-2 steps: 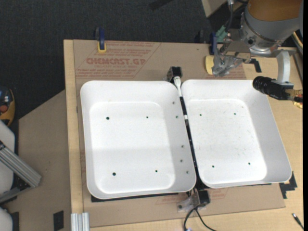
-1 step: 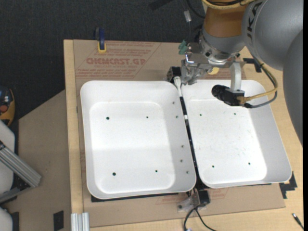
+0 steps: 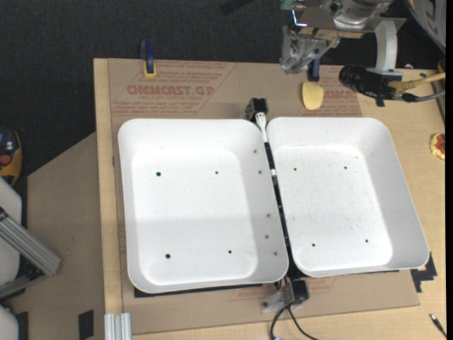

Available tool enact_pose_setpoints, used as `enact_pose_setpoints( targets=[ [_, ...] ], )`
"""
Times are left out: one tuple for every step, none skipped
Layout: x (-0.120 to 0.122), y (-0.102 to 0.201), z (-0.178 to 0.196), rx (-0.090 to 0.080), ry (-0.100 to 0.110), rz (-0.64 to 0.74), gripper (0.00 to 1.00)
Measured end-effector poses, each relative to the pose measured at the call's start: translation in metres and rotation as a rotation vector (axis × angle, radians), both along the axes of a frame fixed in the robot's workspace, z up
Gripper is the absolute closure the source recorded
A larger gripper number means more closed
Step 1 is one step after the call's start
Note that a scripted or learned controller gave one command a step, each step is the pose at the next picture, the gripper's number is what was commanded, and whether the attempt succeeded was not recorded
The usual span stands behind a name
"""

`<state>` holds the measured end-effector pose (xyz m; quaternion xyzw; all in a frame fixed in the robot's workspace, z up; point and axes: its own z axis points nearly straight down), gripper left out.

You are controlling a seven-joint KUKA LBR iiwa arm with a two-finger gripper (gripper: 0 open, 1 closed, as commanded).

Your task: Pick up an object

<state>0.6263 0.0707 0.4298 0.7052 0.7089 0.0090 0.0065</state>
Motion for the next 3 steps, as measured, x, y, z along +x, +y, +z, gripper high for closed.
enact_pose_setpoints(
  targets=[
    [0.04, 0.034, -0.104, -0.004, 0.033, -0.002, 1.0],
    [0.037, 0.117, -0.209, -0.003, 0.036, 0.002, 1.0],
    [0.041, 0.094, -0.134, -0.002, 0.012, -0.007, 1.0]
  ],
)
